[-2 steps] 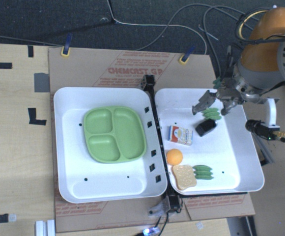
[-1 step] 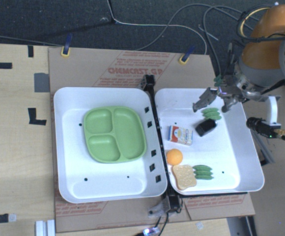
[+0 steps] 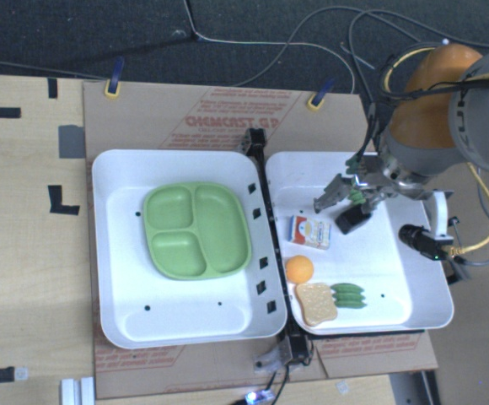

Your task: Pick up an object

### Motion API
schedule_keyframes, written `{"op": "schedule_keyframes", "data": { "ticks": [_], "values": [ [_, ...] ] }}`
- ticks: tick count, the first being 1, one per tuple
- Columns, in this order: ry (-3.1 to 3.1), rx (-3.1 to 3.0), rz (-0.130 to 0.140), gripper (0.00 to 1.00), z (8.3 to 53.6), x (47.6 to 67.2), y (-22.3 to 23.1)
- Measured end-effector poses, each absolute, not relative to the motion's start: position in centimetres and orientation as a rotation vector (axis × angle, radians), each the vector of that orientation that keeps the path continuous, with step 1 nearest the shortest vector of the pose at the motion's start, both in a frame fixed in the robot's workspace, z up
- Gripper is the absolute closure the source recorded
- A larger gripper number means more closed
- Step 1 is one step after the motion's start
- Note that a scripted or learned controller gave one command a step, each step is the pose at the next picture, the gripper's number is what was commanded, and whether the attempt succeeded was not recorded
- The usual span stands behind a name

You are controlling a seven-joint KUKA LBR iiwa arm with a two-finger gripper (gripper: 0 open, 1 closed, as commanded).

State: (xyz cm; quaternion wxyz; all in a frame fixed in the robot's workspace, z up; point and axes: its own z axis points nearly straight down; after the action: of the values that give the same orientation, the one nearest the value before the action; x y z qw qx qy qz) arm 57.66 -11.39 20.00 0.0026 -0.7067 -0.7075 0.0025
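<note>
Nearest, the counter [image 3: 25, 251] is pale wood with black tape marks, overlaid by a brown cardboard sheet [image 3: 228, 116] clipped at its far edge. Two white bins sit on it, side by side. Left bin [image 3: 118, 310]: a green three-compartment plate [image 3: 198, 230], lying flat at centre. Right bin [image 3: 396, 302]: at the near edge a slice of toast [image 3: 316, 304], with green pea pods [image 3: 348, 295] touching its right side; just beyond the toast an orange ball [image 3: 299, 269]; farther still a small white carton [image 3: 310, 232] with orange print, lying flat. Above the bin's far half hang the jaws [image 3: 344, 202], spread apart with nothing between them, just right of the carton. Grey arm [image 3: 447, 125] enters from right. Dark carpet and loose cables [image 3: 244, 24] lie beyond.
</note>
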Motion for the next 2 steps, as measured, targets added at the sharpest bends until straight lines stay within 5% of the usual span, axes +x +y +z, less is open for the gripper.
{"op": "schedule_keyframes", "data": {
  "ticks": [2],
  "values": [
    [-2.219, -2.218, 0.007, 0.0, 10.7, 57.6, -11.7]
  ]
}}
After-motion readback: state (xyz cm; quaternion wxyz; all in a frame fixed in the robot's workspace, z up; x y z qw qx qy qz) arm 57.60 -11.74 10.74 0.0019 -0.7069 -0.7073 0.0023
